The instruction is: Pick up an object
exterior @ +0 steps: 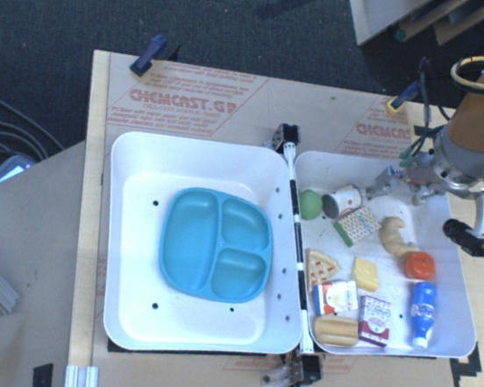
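Two shallow white plastic bins with rounded corners sit side by side on a tan board printed with red lettering. The left bin, in the middle of the frame, holds a smooth, glossy blue divided plate with three rounded compartments. The right bin is crowded with small toy groceries: a round green ball near its upper left, a small cylindrical can lying on its side just beside it, a flat speckled card below the can, a knobbly beige piece to the right, an orange-red rounded piece, a blue bottle with a white cap lying lengthwise, a pale yellow wedge, a triangular pizza slice, a white and red carton, a dark red packet and a tan bun-shaped roll at the lower edge. The grey arm with its orange band enters at the upper right, and the metal gripper hangs over the upper part of the right bin, above the can and the beige piece; whether it is open or closed cannot be told, and nothing is seen in it.
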Robot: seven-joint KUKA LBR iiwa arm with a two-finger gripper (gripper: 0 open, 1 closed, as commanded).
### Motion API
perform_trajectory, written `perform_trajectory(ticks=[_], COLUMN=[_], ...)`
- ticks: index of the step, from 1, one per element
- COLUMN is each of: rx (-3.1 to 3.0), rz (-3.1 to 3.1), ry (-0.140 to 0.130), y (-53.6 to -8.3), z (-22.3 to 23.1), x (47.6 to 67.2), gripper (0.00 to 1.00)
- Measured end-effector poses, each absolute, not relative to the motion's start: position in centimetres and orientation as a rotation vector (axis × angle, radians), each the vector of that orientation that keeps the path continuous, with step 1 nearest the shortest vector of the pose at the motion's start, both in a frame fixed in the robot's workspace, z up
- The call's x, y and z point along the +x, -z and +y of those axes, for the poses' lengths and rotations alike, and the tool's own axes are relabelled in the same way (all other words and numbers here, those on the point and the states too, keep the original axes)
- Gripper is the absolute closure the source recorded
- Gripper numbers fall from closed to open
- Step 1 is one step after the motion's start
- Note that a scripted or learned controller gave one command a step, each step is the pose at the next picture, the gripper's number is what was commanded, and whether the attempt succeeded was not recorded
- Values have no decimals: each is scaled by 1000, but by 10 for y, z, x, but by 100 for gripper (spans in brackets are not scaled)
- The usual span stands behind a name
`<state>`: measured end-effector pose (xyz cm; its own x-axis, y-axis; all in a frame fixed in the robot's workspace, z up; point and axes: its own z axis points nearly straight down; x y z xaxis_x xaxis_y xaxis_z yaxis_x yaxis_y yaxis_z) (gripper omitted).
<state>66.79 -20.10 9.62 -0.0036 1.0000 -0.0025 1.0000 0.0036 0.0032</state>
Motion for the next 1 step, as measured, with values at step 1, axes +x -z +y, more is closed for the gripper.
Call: perform_trajectory(ticks=[1], rx=[2221], rz=[2224], ry=[1], y=[-85], z=[-172], x=[667], gripper=[0])
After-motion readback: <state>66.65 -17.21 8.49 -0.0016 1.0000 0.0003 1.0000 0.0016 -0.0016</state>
